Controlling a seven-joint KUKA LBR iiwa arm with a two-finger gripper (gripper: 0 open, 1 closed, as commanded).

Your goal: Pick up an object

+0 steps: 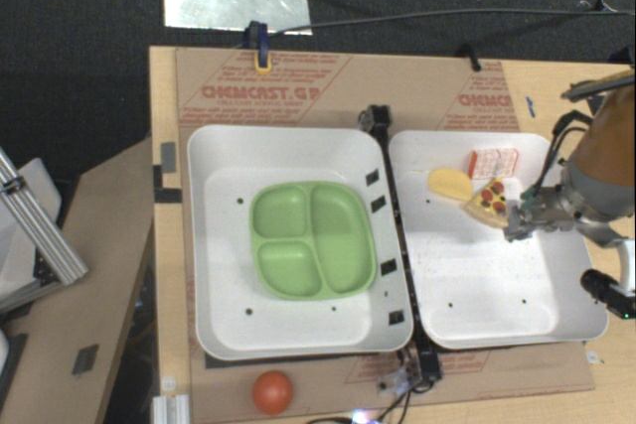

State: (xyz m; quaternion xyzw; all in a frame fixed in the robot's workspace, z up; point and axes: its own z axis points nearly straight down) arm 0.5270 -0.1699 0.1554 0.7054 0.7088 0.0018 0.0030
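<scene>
Pizza slice toy point(489, 203) lies just left of the gripper point(517, 225) in the right bin point(497, 313), long axis slanting toward the yellow piece point(450, 183); finger state unclear.

A yellow oval piece point(450, 183), a toy pizza slice point(490, 203) and a red-and-white packet point(494, 162) lie clustered in the right bin's point(477, 313) far half; the slice overlaps the packet's near edge.

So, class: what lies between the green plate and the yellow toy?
In the camera view, between the green plate and yellow toy run the bins' adjoining rims.
</scene>
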